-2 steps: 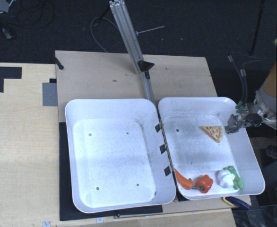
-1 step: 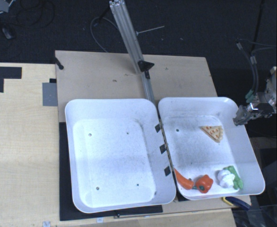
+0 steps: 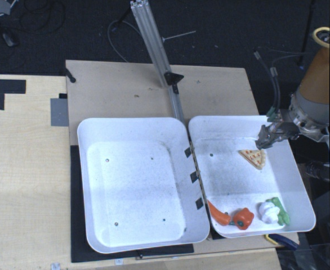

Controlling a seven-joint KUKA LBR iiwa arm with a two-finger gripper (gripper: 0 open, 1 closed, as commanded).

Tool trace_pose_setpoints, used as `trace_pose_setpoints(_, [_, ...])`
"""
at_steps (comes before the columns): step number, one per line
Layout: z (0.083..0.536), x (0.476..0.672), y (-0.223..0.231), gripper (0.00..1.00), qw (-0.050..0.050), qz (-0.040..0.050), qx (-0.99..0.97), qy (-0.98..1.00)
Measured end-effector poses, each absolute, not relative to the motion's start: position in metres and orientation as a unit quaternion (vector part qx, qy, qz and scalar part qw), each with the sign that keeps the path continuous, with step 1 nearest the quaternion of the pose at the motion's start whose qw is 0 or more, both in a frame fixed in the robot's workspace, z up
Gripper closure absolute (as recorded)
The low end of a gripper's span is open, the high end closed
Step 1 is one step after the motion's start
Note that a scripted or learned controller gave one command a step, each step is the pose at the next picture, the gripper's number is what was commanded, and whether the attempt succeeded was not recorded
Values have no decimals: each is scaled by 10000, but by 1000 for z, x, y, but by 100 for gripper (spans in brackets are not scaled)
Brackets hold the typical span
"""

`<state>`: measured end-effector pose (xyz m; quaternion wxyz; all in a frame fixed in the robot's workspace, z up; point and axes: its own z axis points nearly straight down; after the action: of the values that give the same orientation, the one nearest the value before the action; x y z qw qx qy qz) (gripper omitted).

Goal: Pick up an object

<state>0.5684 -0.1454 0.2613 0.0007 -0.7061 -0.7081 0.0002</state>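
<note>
**Bench with two white bins: contents and arm position**

Left bin (image 3: 97, 151): shallow, white, rounded corners, lying on the left half of the bench. Its floor shows only a few small dark dots.

Right bin (image 3: 221, 134): same type, set just beside the left bin, their inner rims touching along a seam marked by small black clips (image 3: 193, 176).

Items in the right bin:
- Pizza slice (image 3: 253, 158): a triangular wedge, tan with an orange-red top, lying flat in the upper right part of the bin, well apart from the other items.
- Carrot (image 3: 218, 214): orange, long and tapered, lying near the bin's front left corner.
- Red pepper (image 3: 243, 218): red-orange, rounded, just beside the carrot's lower end and apparently touching it.
- White and green vegetable (image 3: 273, 211): a white lump with green leaves on its right side, in the front right corner, apart from the pepper.

Arm (image 3: 317, 83): grey with an orange band, reaching in from the right over the far right rim of the right bin.

Gripper (image 3: 264, 142): dark, pointing down and left, placed just above and to the right of the pizza slice, very near its upper edge. Finger opening: cannot tell, as the tips are a dark blur. Whether it touches the slice is also unclear.

Metal rail (image 3: 154, 44): a slanted silver bar behind the bins.
</note>
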Motion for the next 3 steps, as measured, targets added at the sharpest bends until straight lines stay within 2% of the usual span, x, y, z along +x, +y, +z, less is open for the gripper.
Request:
trace_pose_setpoints(1, [265, 582, -96, 100, 4, -2, -7060, -7082])
trace_pose_setpoints(3, [230, 603, 5, 100, 8, 4, -7061, -7081])
